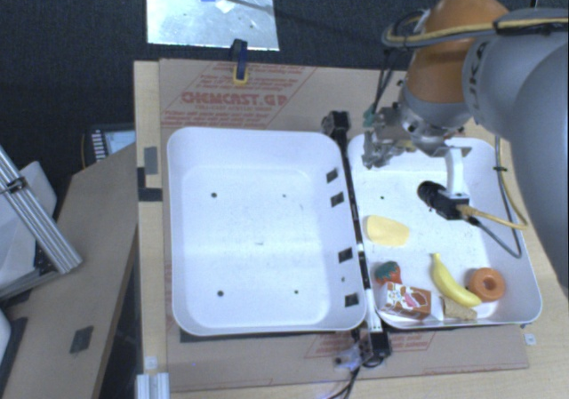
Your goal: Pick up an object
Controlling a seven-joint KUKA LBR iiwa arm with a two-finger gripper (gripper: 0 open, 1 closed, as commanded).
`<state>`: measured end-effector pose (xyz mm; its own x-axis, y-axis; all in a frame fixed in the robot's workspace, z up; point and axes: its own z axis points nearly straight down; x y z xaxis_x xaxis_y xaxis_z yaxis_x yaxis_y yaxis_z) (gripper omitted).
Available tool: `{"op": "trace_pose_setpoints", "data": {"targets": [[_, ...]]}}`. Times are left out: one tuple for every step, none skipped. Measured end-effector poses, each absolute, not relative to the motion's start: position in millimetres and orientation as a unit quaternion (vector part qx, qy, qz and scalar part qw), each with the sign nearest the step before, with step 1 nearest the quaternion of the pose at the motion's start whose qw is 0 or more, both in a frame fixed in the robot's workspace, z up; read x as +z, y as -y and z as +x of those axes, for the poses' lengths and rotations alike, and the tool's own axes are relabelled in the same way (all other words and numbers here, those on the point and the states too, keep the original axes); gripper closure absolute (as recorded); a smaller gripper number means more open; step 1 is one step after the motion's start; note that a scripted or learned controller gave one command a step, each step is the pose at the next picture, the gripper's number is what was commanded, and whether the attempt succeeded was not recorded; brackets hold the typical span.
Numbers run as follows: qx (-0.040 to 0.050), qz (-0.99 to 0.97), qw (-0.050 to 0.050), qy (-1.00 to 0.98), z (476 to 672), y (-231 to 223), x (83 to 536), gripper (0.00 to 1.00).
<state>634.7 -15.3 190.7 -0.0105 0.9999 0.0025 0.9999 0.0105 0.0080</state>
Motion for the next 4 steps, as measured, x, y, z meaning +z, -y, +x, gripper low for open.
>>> {"op": "trace_pose_setpoints", "data": {"targets": [[0.0004,0.704,-0.001,-0.710,609.7,-38,184,1.00],[0.0012,0.705,0.001,-0.709,611.5,-34,195,1.00],[0.0020,0.705,0.001,-0.709,612.3,-34,206,1.00],[0.0017,0.704,0.001,-0.710,650.9,-78,183,1.00]]}}
